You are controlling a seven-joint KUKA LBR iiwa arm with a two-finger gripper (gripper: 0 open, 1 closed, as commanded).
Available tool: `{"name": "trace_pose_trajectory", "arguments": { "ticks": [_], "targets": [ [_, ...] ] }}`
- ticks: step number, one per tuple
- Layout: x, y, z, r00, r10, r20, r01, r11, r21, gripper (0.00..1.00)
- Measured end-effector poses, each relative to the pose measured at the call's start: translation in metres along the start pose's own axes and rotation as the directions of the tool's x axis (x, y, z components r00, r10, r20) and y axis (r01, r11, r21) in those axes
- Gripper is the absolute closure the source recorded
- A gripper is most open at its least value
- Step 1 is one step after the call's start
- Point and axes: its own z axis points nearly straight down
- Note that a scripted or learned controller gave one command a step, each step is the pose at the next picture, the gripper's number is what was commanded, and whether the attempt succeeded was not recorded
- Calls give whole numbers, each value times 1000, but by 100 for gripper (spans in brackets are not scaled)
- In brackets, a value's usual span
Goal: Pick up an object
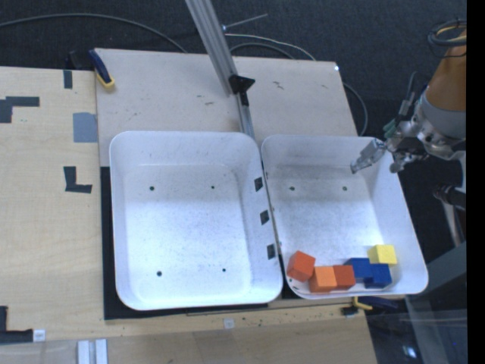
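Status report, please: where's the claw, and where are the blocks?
Claw over right bin's far right rim, holding nothing. Blocks clustered at that bin's near edge. Nothing between them.

Robotics lab test cell; plywood counter (45, 226) patched with grey tape marks (85, 127); two white bins (125, 203) on a black mat; aluminium extrusion post (212, 32); loose cables (91, 23) across dark floor at the far side.

You see two white bins (129, 203) speckled with dark flecks, orange blocks (301, 265), a blue block (371, 272), a yellow block (383, 254), a pale wooden bench (38, 226) with grey tape patches (85, 127), the arm's orange band (447, 82)
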Motion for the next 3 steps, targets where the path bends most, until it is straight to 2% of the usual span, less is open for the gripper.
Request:
{"name": "trace_pose_trajectory", "arguments": {
  "ticks": [1, 2, 3],
  "targets": [
    [-2, 15, -80, 1000, 0, 2, 0, 1000, -10, 0],
    [-1, 27, -105, 1000, 0, 0, 0, 1000, -5, 0],
    [0, 8, -163, 1000, 1, 1, -1, 1000, -8, 0]
  ]
}}
